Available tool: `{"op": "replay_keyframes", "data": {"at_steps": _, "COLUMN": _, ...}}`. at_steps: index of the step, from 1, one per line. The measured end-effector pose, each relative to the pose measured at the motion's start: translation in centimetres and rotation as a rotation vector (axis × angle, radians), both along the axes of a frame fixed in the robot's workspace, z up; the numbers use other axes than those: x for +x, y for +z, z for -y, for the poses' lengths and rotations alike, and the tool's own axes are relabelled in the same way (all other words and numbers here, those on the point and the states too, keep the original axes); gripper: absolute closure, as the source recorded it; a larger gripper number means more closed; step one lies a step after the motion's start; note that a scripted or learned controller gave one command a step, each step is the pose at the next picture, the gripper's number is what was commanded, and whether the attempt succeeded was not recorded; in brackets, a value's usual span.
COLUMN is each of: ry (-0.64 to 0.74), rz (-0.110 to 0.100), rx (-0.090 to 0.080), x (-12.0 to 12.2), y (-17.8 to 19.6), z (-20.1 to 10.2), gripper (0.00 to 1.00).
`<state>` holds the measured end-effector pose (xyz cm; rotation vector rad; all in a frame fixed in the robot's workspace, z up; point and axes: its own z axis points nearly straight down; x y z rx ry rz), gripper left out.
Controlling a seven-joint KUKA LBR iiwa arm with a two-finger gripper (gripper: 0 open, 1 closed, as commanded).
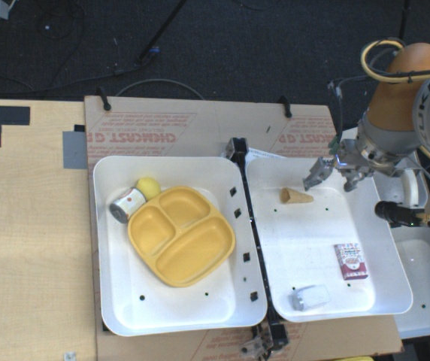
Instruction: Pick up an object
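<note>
My gripper [334, 176] hangs over the far edge of the right bin [395, 277], with its fingers spread open and nothing between them. A small tan wedge [295, 195] lies on the bin floor just left of and below the left finger [316, 175]. A red and white packet [351, 261] rests near the bin's right side. A small clear-grey object [307, 298] sits by the near edge. In the left bin [117, 292] lie a yellow divided plate [180, 235], a yellow ball [149, 187] and a grey and white cylinder [126, 204].
A black divider [249, 232] runs between the two bins. Cardboard [192, 130] lies under both bins, on a wooden bench [27, 239]. The arm's orange and grey wrist [399, 96] stands over the right bin's far right corner.
</note>
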<state>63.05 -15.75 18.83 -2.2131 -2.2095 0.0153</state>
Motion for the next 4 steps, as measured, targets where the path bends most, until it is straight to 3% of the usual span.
{"op": "replay_keyframes", "data": {"at_steps": 1, "ry": 0.002, "rz": 0.014, "rx": -0.002, "x": 0.3, "y": 0.9, "z": 0.0, "gripper": 0.0}}
{"op": "replay_keyframes", "data": {"at_steps": 3, "ry": 0.001, "rz": 0.01, "rx": -0.002, "x": -0.9, "y": -9.5, "z": -0.2, "gripper": 0.0}}
{"op": "replay_keyframes", "data": {"at_steps": 4, "ry": 0.001, "rz": 0.012, "rx": -0.002, "x": -0.8, "y": -8.2, "z": -0.2, "gripper": 1.0}}
